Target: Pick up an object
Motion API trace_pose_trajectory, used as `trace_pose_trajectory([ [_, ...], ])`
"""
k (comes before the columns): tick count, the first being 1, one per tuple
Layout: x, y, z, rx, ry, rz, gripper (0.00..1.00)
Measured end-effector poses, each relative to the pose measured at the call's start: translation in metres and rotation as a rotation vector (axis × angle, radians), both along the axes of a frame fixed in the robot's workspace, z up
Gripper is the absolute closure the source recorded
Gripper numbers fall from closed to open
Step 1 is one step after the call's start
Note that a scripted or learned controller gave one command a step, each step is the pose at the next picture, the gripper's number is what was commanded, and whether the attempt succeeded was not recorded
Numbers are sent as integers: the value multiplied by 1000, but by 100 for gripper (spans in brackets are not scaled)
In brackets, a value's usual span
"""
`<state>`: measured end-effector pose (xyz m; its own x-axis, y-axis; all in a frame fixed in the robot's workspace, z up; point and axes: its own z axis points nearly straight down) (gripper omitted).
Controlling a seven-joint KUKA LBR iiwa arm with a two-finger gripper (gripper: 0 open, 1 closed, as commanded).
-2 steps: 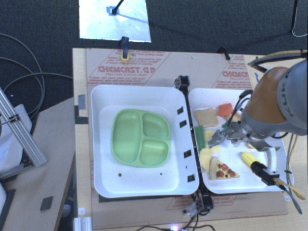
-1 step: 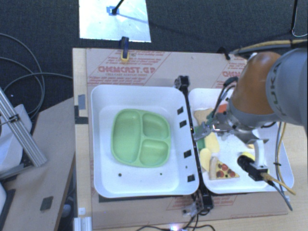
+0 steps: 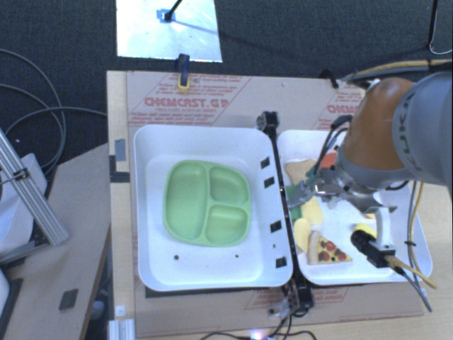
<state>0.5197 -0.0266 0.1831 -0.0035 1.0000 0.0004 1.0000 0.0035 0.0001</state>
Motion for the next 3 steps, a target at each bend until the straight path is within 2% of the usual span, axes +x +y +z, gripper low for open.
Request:
trace_pose_trajectory([
  [1,0,0,0,0,0,0,0],
  [2,29,-4,0,-1,-1,2,0],
  [3,-3,35,-1,2,4,4,0],
])
